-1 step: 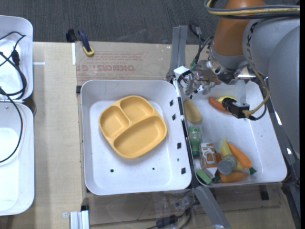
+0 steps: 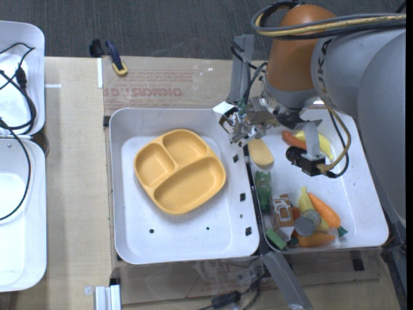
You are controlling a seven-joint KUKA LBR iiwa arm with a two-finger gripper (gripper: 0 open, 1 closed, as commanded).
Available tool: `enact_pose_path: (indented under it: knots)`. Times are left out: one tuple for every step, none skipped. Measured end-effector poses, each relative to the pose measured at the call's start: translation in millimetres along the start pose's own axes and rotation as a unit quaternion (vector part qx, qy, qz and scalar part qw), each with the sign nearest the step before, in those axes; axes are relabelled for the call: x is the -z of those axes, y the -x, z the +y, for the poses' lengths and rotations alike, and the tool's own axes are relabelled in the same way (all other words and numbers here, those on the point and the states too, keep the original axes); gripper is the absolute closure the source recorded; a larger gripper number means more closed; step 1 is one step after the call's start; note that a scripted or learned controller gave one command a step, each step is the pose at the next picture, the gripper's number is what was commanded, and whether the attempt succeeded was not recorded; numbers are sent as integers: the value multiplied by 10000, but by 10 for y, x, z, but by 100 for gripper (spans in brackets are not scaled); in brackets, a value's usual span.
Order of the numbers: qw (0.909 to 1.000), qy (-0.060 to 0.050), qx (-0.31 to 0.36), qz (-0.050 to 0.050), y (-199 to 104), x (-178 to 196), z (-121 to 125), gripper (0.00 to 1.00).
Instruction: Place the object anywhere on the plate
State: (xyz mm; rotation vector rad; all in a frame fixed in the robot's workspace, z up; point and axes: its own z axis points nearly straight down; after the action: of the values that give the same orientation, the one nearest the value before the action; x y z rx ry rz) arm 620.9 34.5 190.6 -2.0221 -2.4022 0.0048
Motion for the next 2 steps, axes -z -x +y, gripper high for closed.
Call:
enact_pose_path:
  knots:
    - [9993,-5,-371,-1,-720,298,-516,100]
    - [10000,-2,-76,-6,-843,43,-157,100]
